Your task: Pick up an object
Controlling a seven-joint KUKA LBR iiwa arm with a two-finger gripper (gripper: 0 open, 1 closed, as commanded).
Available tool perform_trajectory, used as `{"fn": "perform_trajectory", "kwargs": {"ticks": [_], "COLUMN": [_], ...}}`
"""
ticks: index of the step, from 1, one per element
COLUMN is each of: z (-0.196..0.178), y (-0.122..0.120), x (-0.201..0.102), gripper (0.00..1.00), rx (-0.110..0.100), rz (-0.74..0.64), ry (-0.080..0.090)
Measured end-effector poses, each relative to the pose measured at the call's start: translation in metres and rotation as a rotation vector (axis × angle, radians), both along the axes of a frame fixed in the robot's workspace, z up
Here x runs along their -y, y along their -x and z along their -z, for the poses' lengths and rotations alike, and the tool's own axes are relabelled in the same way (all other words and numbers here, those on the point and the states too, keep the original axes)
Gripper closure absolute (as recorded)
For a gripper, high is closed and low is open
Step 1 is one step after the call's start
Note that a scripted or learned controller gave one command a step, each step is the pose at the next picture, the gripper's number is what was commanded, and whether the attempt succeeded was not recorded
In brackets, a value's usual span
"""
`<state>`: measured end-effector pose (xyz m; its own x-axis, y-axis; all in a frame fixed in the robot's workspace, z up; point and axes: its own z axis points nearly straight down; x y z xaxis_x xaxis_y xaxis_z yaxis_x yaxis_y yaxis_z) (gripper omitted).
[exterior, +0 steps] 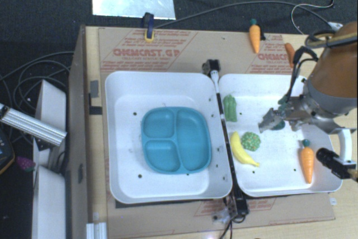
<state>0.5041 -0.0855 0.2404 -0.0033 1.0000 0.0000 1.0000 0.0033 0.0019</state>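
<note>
The right white bin (263, 91) holds several toy foods. A green vegetable (229, 107) lies by its left wall, with a yellow banana (242, 149) below it. A green broccoli (251, 141) touches the banana, and an orange carrot (306, 162) lies at the right. My gripper (272, 121) hangs over the bin's middle, just up and right of the broccoli and right of the green vegetable. I see no object in it. The grey and orange arm (335, 73) reaches in from the right.
The left white bin (120, 87) holds a blue divided plate (175, 139). Another toy carrot (255, 36) and an orange piece (289, 52) lie on the cardboard behind the right bin. Black cables run along the back and left of the bench.
</note>
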Motion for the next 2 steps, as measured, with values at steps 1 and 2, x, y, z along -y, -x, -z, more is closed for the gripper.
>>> {"fn": "perform_trajectory", "kwargs": {"ticks": [1,2], "z": [0.111,0.155], "y": [-0.030,-0.032], "x": [0.006,0.009], "gripper": [0.00,0.00], "rx": [-0.004,0.004], "rz": [0.002,0.005], "ry": [0.000,0.006]}}
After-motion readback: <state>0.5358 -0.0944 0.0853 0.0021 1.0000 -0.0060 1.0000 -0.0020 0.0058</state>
